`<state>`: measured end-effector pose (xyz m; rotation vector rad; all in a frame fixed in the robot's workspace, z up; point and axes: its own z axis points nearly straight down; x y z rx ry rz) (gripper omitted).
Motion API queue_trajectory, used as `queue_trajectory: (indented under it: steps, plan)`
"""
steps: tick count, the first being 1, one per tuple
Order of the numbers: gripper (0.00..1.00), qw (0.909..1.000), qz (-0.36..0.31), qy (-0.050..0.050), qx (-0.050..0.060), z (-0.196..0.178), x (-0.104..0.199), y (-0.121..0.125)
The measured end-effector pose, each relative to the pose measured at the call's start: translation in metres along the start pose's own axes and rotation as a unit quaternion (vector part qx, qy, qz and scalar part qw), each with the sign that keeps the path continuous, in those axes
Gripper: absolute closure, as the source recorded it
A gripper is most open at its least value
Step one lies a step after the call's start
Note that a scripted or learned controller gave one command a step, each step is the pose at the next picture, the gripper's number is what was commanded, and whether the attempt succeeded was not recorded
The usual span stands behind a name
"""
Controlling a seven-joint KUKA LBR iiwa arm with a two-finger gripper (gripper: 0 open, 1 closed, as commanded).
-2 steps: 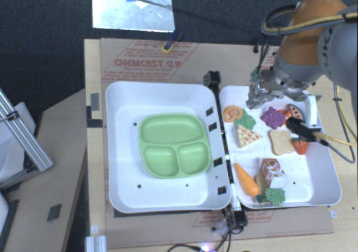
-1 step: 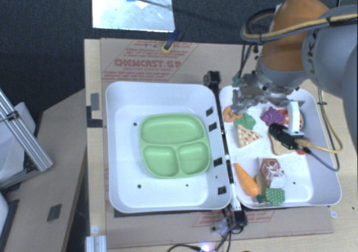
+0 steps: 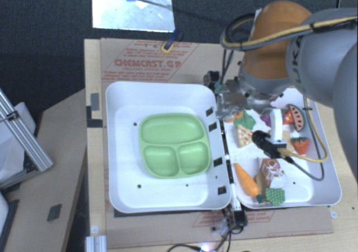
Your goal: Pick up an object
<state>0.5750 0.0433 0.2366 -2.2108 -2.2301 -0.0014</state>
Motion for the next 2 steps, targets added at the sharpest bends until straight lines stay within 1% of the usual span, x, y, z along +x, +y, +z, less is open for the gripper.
queue_trajectory:
  steps: [1,2]
  plan:
    - [1.0,1.0,-0.001,0.0,0.001,0.005,0.054,-0.025]
    - [1.0,1.0,0.001,0.0,0.0,0.004,0.065,-0.039]
